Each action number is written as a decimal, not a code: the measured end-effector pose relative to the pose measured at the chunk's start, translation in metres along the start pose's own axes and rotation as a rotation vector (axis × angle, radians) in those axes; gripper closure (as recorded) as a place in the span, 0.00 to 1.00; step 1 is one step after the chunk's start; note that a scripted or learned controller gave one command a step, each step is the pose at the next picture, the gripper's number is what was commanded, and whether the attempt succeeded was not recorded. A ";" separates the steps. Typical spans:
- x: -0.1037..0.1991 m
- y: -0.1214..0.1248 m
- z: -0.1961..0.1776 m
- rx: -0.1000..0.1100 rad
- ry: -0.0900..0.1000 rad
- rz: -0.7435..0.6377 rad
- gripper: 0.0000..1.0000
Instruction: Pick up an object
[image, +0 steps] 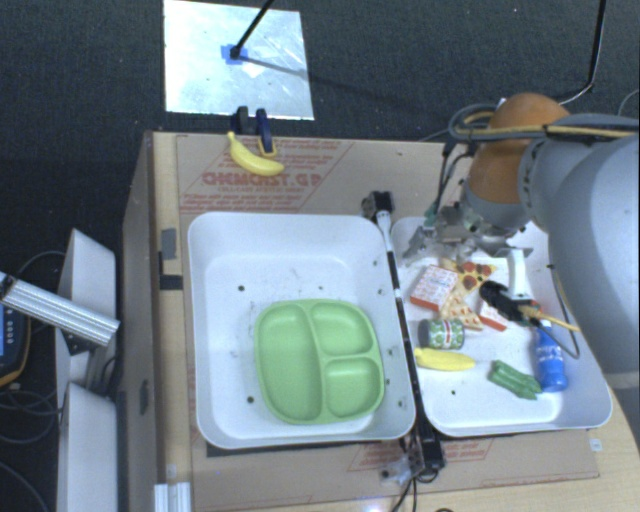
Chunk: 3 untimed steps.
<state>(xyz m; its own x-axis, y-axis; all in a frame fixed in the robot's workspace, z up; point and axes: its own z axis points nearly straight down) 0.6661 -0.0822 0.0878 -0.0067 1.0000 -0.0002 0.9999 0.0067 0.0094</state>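
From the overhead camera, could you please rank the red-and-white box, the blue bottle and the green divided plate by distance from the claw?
From the claw, at the right bin's far end:
1. Red-and-white box, just below it, same bin.
2. Blue bottle, same bin's near right.
3. Green divided plate, in the left bin.

Green tray, yellow banana, blue bottle.

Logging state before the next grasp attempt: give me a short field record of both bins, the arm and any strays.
left bin: holds a green divided tray
right bin: cluttered with small items
right bin items: blue bottle, green piece, yellow piece, small can, red-and-white box
arm: over the far end of the right bin
gripper: low over the bin's far corner, nothing seen held
stray: banana on the cardboard beyond the left bin
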 end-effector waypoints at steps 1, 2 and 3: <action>-0.015 -0.058 -0.001 0.000 -0.003 0.004 0.00; -0.031 -0.108 -0.001 -0.003 -0.003 0.005 0.00; -0.086 -0.133 -0.052 0.007 -0.002 0.007 0.00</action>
<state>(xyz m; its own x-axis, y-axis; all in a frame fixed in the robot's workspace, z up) 0.5328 -0.1696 0.1383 0.0002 1.0000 -0.0019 1.0000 -0.0002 0.0027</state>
